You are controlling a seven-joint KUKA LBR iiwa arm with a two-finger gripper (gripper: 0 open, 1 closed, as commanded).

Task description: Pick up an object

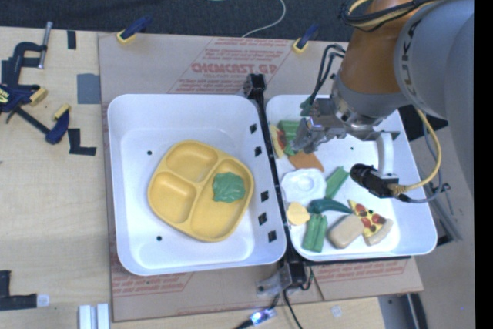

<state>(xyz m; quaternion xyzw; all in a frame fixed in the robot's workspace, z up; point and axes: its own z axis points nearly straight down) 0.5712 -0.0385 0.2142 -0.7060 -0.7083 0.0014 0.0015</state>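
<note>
Pizza slice (373, 223) and bread (344, 231) lay at right bin's (416, 243) near edge; hand (305, 136) hovered over toy food, grip state indiscernible

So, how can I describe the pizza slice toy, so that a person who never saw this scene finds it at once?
Look in the right bin, the one crowded with toy food. Go to its near right corner, beside the tan bread-like piece. The pizza slice is the yellow wedge with red dots; nothing else there has spots.
</note>
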